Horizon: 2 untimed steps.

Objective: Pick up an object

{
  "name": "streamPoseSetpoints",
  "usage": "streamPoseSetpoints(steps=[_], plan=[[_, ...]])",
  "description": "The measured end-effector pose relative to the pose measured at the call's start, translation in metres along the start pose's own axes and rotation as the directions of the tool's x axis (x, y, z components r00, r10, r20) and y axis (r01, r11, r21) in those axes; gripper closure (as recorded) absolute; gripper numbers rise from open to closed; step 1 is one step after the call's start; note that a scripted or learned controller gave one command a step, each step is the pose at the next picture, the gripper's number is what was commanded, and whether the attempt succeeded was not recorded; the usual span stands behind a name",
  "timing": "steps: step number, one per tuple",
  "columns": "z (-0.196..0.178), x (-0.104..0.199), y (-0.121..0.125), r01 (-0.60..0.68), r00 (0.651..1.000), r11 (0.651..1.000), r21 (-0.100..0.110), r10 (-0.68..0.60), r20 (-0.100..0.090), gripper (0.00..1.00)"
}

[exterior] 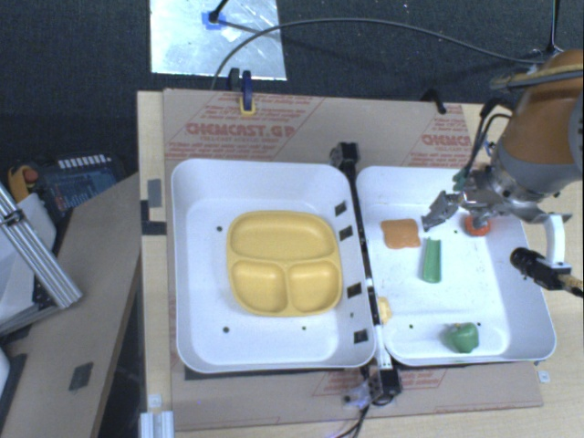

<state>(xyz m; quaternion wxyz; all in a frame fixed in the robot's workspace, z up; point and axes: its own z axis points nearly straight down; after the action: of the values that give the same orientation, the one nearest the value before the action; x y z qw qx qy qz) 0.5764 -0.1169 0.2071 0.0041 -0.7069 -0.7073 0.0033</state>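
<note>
In the right bin [511, 336] lie a flat orange-brown piece [400, 234], a long green stick [431, 260], a rounded green object [462, 337] near the front and a small yellow bit [383, 310] by the left wall. A small red-orange object [477, 225] shows just under the wrist. My gripper [444, 208] hangs over the back of this bin, up and to the right of the orange-brown piece and above the green stick. I see nothing held in it.
The left bin [196, 245] holds a yellow divided plate [281, 261]. A black divider with clips [356, 245] runs between the bins. The grey and orange arm [543, 126] comes in from the right. Cables cross the dark floor behind.
</note>
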Motion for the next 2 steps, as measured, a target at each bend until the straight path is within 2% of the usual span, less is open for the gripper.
streamPoseSetpoints(steps=[1,2], plan=[[-0.006,0.000,0.003,0.002,1.000,1.000,-0.011,-0.002,0.001,0.00],[0.040,0.008,-0.001,0.001,1.000,1.000,-0.008,-0.001,0.000,0.00]])
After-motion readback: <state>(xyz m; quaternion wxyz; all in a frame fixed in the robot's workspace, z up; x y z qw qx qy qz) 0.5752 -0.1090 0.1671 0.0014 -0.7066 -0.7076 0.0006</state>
